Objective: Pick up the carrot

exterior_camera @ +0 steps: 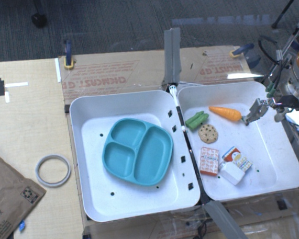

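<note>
The gripper (251, 114) reaches in from the right edge and hangs low over the right bin (282, 182), its tip pointing left toward the carrot (226, 113). Its fingers run together into one grey shape from this angle, so I cannot tell whether they are spread or closed, and nothing is visibly held between them. The tip sits just beside the thick right end of the carrot; whether it touches is not clear.

The carrot lies flat near the back of the right bin, thin end toward the left and slightly up, thick end toward the gripper. Just to its left is a green vegetable piece (196, 120), close to the divider between the bins. Below that sits a round cookie (207, 133). Nearer the front are a red and white box (209, 161), a small carton (236, 159) with a red top, and a white block (231, 173) touching the carton. None of these lies between the gripper and the carrot.

The left bin (94, 200) holds a teal divided plate (137, 151). On the counter (23, 118) to the left rest a tape ring (53, 170) and a cardboard box (7, 201)
</note>
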